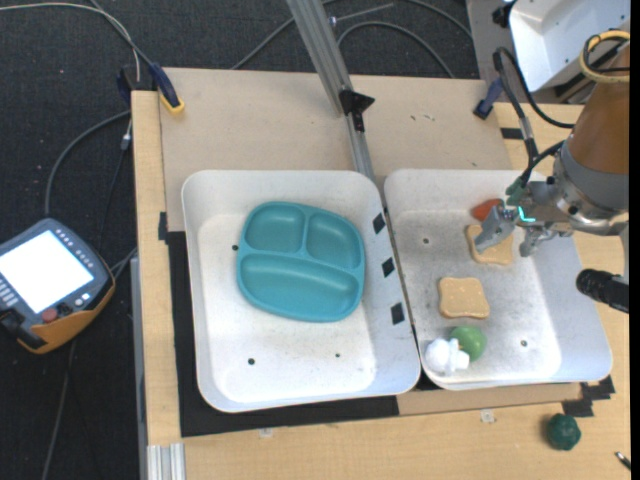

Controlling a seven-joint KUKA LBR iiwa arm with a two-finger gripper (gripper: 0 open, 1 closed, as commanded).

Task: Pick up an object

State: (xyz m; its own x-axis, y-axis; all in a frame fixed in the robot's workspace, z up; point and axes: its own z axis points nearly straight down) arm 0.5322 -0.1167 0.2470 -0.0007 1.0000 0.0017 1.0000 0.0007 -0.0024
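Grey metal and a bit of teal light mark the tool (508, 230), which sits low in the right bin (560, 353) at its far side, right over a tan toast-like piece (494, 255). One finger seems to rest on the toast's near-left edge, but whether the tool is open or closed on it — can't tell from this angle.

Just behind the tool there's a small red object (487, 209), mostly hidden. A second toast slice (463, 297) lies flat nearer the middle of the bin, and a green ball (469, 342) touches a white lumpy thing (442, 356) at the bin's near-left corner.

The left bin (215, 363) holds a teal divided plate (300, 261). A dark green ball (563, 430) sits out on the counter (260, 118), past the right bin's near corner.

To do this grab well, the fingers should probably straddle the toast's thin edges and go down close to the bin floor before closing — flat pieces slip easily. Staying clear of the red object would help too.
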